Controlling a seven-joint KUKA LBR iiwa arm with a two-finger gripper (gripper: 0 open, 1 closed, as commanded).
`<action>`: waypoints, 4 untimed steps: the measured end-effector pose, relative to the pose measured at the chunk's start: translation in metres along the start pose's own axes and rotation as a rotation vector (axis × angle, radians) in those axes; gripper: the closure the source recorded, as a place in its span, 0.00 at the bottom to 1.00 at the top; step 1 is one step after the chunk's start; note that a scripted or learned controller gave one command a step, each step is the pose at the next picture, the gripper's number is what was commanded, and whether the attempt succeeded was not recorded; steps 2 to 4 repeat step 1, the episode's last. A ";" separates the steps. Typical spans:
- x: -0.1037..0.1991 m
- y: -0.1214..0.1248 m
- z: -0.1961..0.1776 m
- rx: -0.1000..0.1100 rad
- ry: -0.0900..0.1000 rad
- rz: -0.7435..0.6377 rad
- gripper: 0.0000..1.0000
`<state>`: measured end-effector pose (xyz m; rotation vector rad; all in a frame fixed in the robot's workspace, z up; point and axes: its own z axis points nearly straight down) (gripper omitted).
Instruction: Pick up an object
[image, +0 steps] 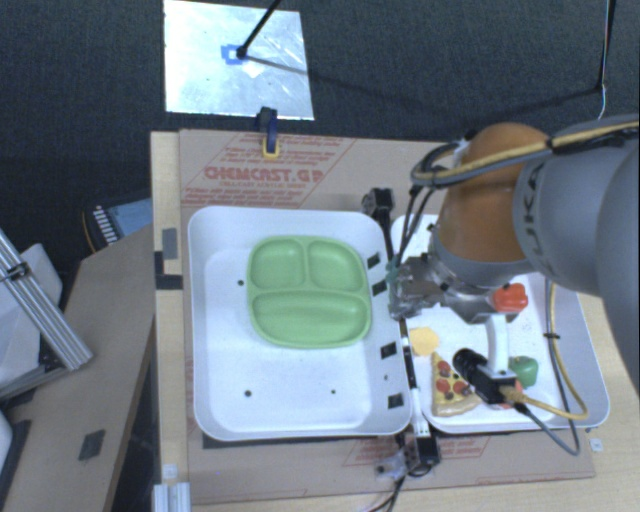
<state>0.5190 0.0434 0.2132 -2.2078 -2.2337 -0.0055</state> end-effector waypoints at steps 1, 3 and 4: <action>0.046 0.006 -0.008 0.000 0.000 0.002 1.00; 0.046 0.006 -0.008 0.000 0.000 0.002 1.00; 0.046 0.006 -0.008 0.000 0.000 0.002 1.00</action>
